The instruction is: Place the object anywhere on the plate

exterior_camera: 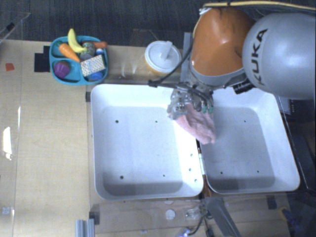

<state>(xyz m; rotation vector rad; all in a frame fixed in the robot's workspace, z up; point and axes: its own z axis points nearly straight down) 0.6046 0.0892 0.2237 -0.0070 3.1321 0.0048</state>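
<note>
Pink cloth (pixel 200 126), one, hangs from the gripper (pixel 190 104), fingers pinched on its top edge, over the seam between the two bins: left bin (pixel 136 181), right bin (pixel 256 179). One blue plate (pixel 55 75) sits well apart at the bench's far left, loaded with toy food: one banana (pixel 74 41), one carrot (pixel 67 52). One lidded cup (pixel 162 56) stands behind the left bin.

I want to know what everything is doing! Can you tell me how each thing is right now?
Gripper: over the seam between the two bins, a pink cloth hanging from it.
Pink cloth: crumpled, dangling, lifted.
Left bin: flat on the bench.
Right bin: flat on the bench.
Blue tray: on the bench, filled with toy food.
Cup: upright, lid on.
</note>
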